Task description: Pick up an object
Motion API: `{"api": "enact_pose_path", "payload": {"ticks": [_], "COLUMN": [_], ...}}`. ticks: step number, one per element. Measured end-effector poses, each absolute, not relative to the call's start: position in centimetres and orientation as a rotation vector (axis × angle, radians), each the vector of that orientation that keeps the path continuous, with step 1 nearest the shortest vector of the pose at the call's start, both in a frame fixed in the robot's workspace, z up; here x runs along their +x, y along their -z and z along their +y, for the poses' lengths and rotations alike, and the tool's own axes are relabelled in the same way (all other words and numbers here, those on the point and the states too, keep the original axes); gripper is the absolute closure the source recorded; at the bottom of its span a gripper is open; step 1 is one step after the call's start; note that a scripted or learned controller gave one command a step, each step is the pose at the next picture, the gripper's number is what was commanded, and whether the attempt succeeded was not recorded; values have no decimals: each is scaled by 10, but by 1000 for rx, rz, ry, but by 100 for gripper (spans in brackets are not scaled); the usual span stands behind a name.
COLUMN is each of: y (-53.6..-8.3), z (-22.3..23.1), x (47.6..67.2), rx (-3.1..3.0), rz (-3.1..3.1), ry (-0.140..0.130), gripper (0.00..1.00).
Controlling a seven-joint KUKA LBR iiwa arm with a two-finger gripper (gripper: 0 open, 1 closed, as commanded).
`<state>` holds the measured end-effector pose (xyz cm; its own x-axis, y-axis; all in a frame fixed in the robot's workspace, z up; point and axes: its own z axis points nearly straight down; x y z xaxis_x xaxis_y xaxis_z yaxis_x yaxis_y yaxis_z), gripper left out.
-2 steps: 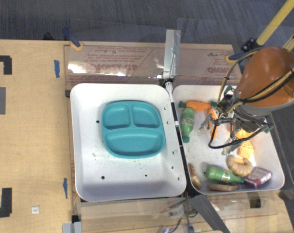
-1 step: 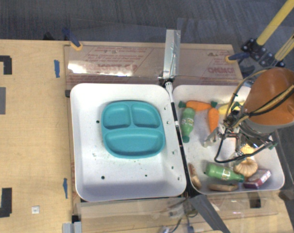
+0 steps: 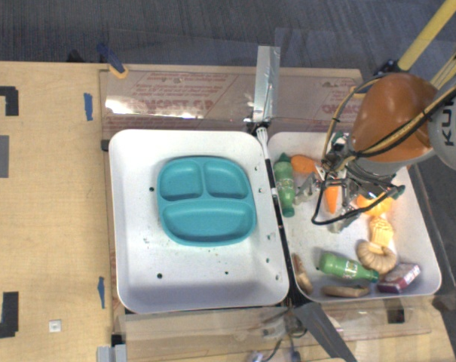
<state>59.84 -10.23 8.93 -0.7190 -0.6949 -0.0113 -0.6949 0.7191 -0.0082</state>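
At the near edge of the right bin (image 3: 431, 277) lie a green bottle (image 3: 347, 267) and a purple piece (image 3: 399, 277); farther in, my gripper (image 3: 335, 196) hangs over an orange carrot (image 3: 331, 197) (likeliest target), its grip state unreadable.

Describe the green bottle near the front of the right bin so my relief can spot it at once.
Start at the right bin, the one the arm reaches into. Near its front edge a green bottle lies on its side, beside a tan ridged piece. The other green bottle lies further back against the dividing wall.
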Motion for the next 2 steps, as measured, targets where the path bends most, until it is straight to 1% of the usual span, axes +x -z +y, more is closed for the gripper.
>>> {"api": "enact_pose_path", "payload": {"ticks": [1, 2], "y": [-89, -89], "z": [-129, -109], "x": [557, 631], "rx": [-1131, -1586], "rz": [2920, 2699], "ry": [5, 8], "gripper": [0, 0]}}
